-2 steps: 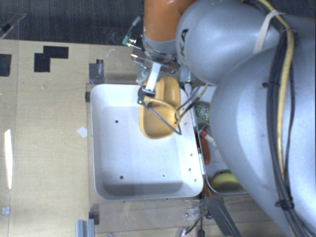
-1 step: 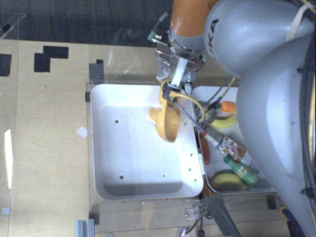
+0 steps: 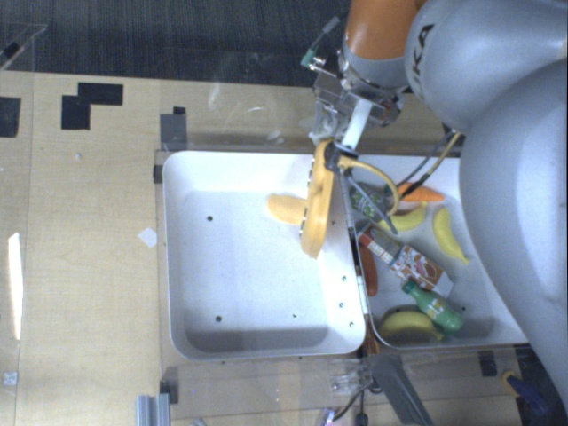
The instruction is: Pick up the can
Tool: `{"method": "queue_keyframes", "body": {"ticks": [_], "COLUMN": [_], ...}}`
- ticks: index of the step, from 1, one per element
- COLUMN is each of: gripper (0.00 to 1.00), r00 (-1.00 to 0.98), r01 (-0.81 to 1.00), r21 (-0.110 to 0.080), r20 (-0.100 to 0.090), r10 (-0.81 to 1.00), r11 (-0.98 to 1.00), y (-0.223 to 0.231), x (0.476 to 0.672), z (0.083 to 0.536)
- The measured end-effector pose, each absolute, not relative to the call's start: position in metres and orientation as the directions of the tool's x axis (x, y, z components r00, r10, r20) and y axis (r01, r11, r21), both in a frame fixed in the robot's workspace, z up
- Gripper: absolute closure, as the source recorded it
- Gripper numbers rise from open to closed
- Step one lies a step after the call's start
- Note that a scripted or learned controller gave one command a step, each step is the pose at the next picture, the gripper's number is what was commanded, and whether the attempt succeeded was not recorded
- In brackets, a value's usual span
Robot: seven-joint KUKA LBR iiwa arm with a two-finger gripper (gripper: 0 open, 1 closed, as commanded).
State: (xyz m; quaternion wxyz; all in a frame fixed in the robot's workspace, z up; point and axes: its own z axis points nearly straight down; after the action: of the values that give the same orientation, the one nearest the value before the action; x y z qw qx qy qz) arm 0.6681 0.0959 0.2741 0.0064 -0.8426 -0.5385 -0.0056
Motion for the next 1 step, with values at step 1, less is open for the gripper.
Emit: {"method": "queue_keyframes", "body": {"ticks": [1], "gripper": [1.00], "r00": [0.534], "r01": [0.845], "r21": [-0.005], "r20": [0.020], "r10": [0.845], "r11": [-0.534], "y": [0.0979], "x": [0.6690], "z": [0.2411]}}
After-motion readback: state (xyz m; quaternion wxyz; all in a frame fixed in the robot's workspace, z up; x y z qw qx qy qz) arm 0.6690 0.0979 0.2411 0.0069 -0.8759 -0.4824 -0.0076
